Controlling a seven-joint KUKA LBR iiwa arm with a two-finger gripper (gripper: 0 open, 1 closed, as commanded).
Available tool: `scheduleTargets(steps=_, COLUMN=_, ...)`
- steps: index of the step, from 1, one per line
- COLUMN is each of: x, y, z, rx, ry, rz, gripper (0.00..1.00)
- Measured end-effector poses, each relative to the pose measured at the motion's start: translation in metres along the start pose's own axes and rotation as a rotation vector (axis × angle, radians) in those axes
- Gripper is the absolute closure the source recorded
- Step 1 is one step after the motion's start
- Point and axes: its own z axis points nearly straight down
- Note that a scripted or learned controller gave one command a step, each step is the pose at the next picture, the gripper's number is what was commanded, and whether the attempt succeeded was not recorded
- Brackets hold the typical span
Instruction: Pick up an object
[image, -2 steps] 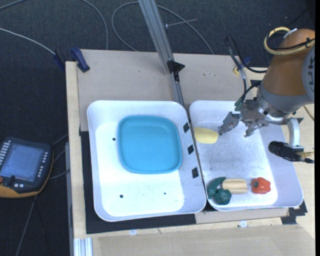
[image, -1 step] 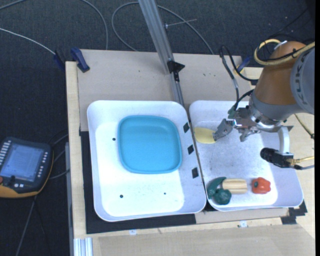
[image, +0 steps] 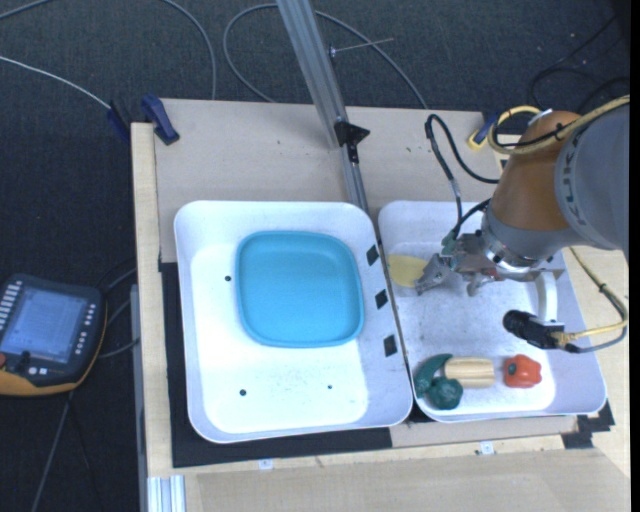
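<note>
In the right bin (image: 575, 330), a flat yellow piece (image: 404, 268) lies against the left wall. Along the front wall sit a green toy vegetable (image: 438, 381), a tan cylinder (image: 470, 372) and a red toy pepper (image: 521, 371). My gripper (image: 452, 278) hangs low over the upper middle of this bin. It is open, with nothing between its fingers. Its left fingertip (image: 430, 277) is just right of the yellow piece. The orange-banded wrist (image: 530, 195) hides the bin's back right part.
The left bin (image: 200, 300) holds a turquoise square plate (image: 298, 287). A metal pole (image: 325, 85) slants down to the gap between the bins. Black cables (image: 445, 150) loop behind the right bin. A black connector (image: 530, 328) hangs near the arm.
</note>
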Motion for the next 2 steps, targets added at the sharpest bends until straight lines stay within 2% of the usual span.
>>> scheduleTargets(steps=1, x=0.0, y=0.002, z=-0.013, rx=-0.006, ry=0.0, rz=0.0, gripper=1.0)
scheduleTargets(steps=2, x=0.01, y=0.003, z=-0.061, rx=-0.008, ry=0.0, rz=-0.001, gripper=1.0)
